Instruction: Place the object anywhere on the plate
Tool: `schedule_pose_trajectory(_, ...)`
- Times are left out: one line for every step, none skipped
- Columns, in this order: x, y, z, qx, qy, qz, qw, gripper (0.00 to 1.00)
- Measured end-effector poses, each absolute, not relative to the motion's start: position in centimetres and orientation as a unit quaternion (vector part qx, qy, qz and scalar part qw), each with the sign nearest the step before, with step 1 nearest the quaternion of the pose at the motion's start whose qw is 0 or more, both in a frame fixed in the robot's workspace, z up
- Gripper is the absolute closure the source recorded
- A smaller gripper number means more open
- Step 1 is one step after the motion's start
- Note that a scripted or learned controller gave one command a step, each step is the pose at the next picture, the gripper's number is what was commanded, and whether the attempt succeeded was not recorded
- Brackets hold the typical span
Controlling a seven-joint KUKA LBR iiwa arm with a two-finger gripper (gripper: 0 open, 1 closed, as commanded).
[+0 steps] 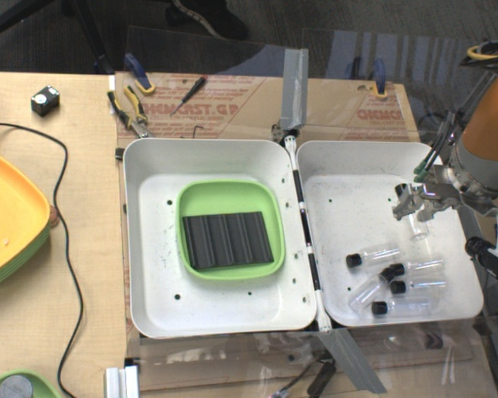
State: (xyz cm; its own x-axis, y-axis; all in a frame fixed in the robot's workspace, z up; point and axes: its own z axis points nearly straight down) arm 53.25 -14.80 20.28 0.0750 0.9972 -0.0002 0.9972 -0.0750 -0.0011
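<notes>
So the gripper (413, 206) hangs over the upper right part of the right bin (340, 172), and honestly I can't tell what it's doing at the tip, it's too small and blurry. Nothing obviously caught in it.

The stuff to grab is the vials (394, 276), a loose cluster of clear tubes with black caps lying flat on the bin floor. They sit below the gripper in the view, toward the bin's near edge and a touch left. The closest vial (372, 258) lies roughly left-right with its cap on the left end, so I'd guess the pinch should go across that axis.

The plate (228, 199) is the green one in the left bin (149, 222), with a dark ribbed slab (228, 240) on it. That's well apart from the vials, across the divider. My read: pick not done yet.
</notes>
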Motion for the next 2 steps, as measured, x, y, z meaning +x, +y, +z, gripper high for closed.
schedule_pose_trajectory(50.2,-12.0,16.0,-0.701,-0.713,0.0016,0.002,1.00)
schedule_pose_trajectory(47.8,-5.7,19.1,-0.620,-0.784,0.0006,0.001,1.00)
